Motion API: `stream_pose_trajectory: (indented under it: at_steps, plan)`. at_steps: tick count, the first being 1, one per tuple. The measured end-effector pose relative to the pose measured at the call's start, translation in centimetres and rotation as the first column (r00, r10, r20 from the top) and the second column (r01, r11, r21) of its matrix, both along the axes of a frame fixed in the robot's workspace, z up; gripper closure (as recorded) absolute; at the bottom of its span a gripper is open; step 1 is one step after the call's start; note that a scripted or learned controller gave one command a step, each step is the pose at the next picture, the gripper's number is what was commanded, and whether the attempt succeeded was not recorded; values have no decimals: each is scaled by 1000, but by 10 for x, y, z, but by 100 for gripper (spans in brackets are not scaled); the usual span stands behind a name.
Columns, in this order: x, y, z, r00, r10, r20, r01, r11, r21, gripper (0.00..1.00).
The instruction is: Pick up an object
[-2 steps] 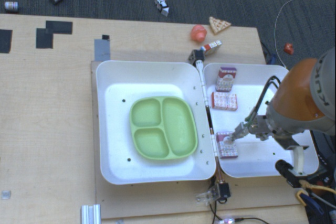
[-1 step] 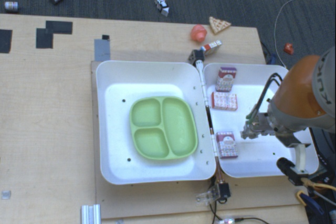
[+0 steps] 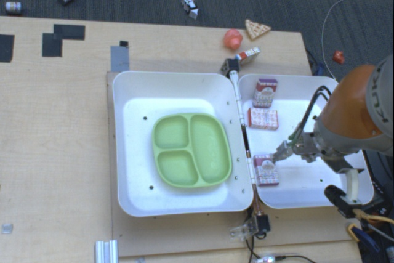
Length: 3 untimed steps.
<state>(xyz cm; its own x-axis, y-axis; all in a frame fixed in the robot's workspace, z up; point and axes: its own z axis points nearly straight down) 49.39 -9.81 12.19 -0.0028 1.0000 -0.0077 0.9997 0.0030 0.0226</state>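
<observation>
Looking down on two white bins, we see a green divided plate (image 3: 192, 151) lying in the left bin (image 3: 132, 132). The right bin (image 3: 295, 194) holds three small red and white packets: one (image 3: 265, 93) near its far edge, one (image 3: 263, 119) in the middle, and one (image 3: 266, 170) toward the near edge. The arm's orange band (image 3: 351, 108) covers much of this bin's right side. The gripper (image 3: 284, 151) reaches in just beside the nearest packet, perhaps touching its corner; we cannot tell how wide it stands, as it is small and blurred. Beyond the bins, a red ball (image 3: 233, 39) and a pizza slice toy (image 3: 257, 28) sit on the bench.
</observation>
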Motion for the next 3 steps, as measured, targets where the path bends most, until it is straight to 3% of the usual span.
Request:
stream_pose_trajectory:
  at_steps: [1,2,3]
  plan:
    - [-2,11,-32,1000,-2,-5,2,1000,6,0]
    - [1,13,-19,1000,1,3,-1,1000,10,100]
    - [1,13,-19,1000,0,3,-1,1000,10,0]
